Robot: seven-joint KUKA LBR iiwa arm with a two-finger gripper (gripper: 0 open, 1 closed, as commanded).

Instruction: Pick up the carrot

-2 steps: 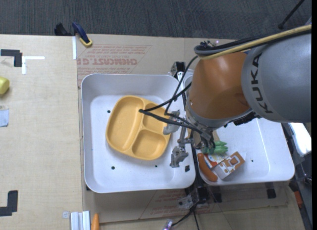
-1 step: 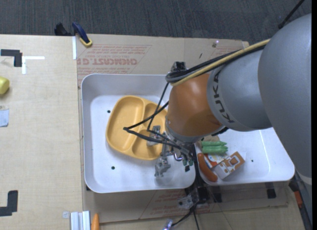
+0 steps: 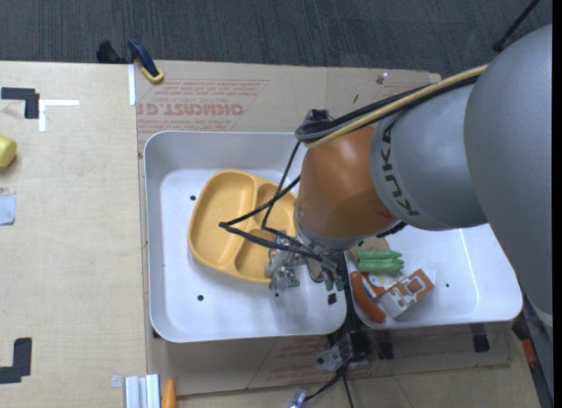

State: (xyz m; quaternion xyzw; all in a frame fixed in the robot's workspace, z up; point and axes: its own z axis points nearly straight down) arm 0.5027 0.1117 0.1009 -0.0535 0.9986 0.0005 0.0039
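The arm [image 3: 421, 152] bore the lettering "KUKA" on its grey casing; cardboard [image 3: 202, 103] under the bins carried red print, seen inverted and not legible. The gripper [image 3: 283, 276] hung over the left bin [image 3: 167, 310] at the near edge of a yellow divided plate [image 3: 224, 222]; its opening could not be told. The carrot [image 3: 365, 301] lay in the right bin [image 3: 492, 297], just beside an orange-and-white carton [image 3: 406, 292] and green pods [image 3: 379, 262], partly overhung by the wrist.

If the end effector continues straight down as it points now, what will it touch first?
Probably the lower right edge of the yellow divided plate or the white bin floor beside it; the end effector hangs there, and depth is unclear.
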